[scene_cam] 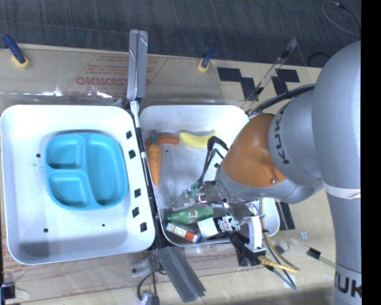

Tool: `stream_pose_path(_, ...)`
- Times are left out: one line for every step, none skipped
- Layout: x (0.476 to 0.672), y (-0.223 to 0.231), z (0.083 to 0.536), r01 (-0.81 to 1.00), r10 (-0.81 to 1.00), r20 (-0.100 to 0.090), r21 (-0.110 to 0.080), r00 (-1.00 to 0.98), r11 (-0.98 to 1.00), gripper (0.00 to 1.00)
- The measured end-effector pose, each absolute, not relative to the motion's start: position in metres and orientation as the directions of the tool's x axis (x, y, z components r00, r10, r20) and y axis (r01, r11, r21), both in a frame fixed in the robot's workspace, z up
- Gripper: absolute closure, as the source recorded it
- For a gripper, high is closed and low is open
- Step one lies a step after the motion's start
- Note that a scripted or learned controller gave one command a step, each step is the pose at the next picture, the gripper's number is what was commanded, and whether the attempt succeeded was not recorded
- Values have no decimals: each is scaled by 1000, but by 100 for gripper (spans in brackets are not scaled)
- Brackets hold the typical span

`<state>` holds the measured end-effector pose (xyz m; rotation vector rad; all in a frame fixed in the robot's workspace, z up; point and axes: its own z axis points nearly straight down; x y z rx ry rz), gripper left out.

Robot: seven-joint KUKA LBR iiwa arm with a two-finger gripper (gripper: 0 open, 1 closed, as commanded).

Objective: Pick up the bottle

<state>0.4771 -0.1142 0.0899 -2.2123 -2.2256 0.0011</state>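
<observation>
Camera view lets us see the green bottle (pixel 192 216) lying on its side in the right bin (pixel 178 116), just left of the claw (pixel 214 202); whether the claw is spread or pressed together we cannot tell. Behind the claw, the tabletop (pixel 63 65) carries faint red mirrored lettering we cannot read, and "KU" shows on the arm (pixel 292 151).
</observation>
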Motion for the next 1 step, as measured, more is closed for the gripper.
stream_pose_path(477,-97,90,962,962,-3,1,274,-274,0)
